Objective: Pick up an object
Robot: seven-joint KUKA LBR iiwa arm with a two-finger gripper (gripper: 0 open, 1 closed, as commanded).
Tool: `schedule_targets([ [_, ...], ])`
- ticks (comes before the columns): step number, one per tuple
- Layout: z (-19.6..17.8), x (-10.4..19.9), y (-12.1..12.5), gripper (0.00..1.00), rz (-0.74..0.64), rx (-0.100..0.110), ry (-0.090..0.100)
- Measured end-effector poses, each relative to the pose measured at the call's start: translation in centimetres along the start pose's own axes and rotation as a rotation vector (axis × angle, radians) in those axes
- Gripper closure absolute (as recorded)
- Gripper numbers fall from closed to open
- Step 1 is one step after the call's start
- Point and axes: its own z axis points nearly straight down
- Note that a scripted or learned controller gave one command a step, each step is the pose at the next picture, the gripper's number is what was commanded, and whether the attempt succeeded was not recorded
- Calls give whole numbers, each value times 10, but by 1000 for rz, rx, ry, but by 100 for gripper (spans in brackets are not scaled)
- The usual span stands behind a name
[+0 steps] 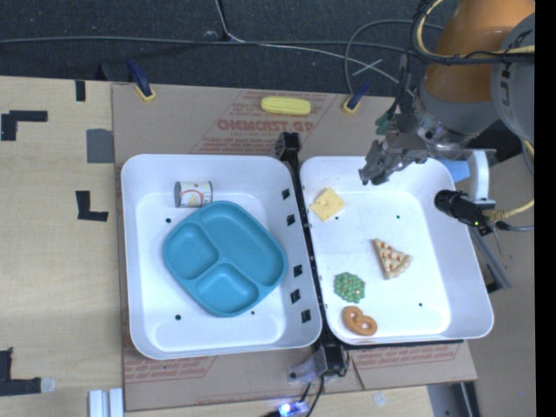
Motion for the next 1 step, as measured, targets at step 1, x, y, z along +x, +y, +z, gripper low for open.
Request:
schedule_targets([
  [1, 20, 50, -14, 100, 1, 1, 0],
])
